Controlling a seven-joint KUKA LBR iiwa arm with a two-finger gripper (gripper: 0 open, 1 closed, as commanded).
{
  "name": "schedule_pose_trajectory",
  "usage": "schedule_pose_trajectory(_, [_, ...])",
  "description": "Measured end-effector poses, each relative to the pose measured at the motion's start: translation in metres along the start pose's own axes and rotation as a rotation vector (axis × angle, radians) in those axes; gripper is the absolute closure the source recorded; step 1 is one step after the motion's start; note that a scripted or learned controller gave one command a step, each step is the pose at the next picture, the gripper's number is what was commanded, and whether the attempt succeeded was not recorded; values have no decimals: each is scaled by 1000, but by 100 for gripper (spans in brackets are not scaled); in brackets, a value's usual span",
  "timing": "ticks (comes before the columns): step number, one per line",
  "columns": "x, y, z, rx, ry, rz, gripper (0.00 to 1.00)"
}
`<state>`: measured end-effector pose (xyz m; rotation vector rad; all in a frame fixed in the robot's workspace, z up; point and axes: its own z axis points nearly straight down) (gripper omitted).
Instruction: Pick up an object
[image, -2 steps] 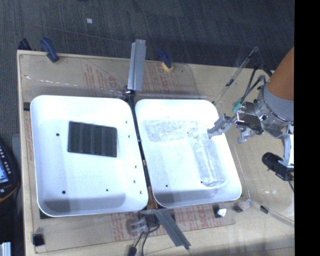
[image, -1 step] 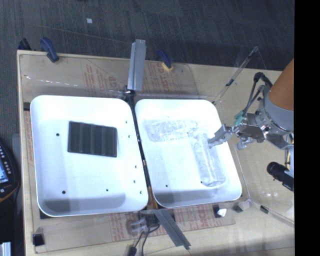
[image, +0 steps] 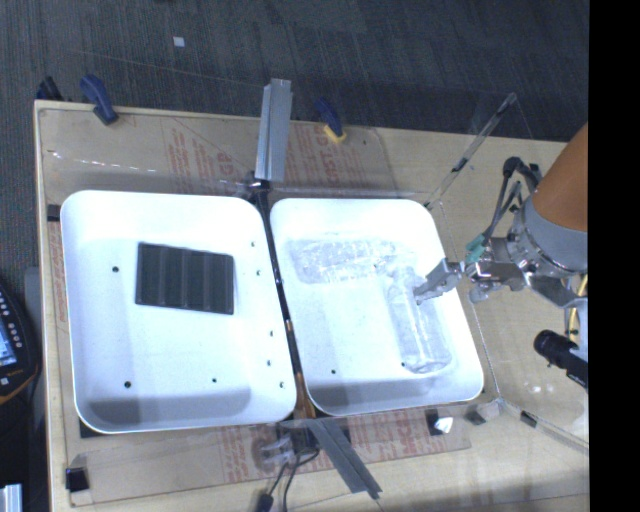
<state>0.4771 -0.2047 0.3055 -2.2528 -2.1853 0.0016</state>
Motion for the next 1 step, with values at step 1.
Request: schedule_pose_trajectory(1, [-1, 1, 13, 1, 0, -14, 0])
